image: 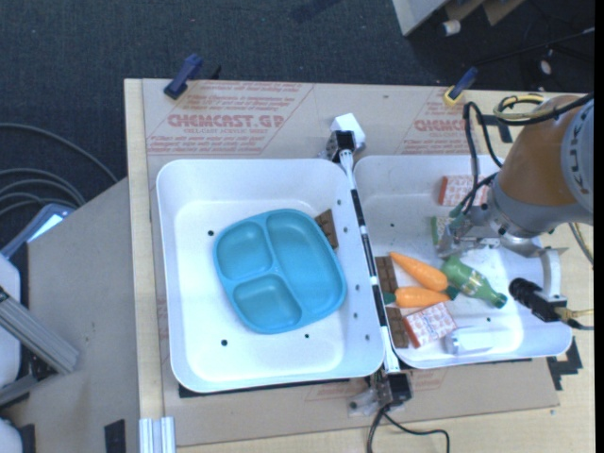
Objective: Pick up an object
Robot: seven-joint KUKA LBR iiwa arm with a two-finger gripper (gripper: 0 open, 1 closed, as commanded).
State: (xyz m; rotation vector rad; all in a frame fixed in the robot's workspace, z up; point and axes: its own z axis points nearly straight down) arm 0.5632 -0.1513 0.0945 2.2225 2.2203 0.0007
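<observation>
- The bench sat on dark carpet and bore two white bins; the left bin carried a blue divided plate near its middle.
- The right bin held the candidates, crowded toward its near half: two carrots, a green bottle, and a red-and-white packet.
- The gripper hung low just above the bottle's end — we could not tell whether it was open or closed, and nothing showed as held.
- Risk, as we judged it: the round bottle could roll or slip aside, nudging the carrots touching it.
- Open room lay toward the bin's far-left corner — the right wall sat close by the wrist.
</observation>
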